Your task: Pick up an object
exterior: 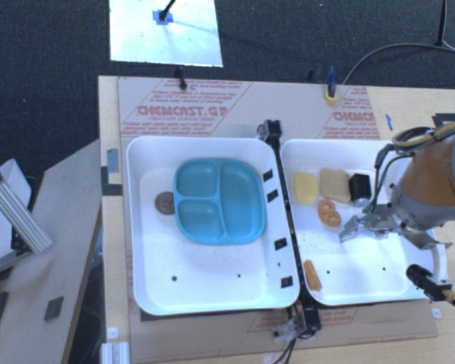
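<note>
In the right bin (364, 283) lie a pale yellow piece (305, 188), a tan bread-like piece (334, 183), a small black block (359, 187), an orange pretzel (329, 214) and an orange carrot-like stick (312, 274) near the front left corner. My gripper (354, 229) hangs low over the bin's middle, just right of the pretzel and below the black block. Nothing shows between its fingers.
The left bin (159, 279) holds a blue divided plate (218, 202) and a small brown disc (164, 202) beside it. A black divider strip (282, 211) runs between the bins. The arm (432, 184) covers the right bin's right side.
</note>
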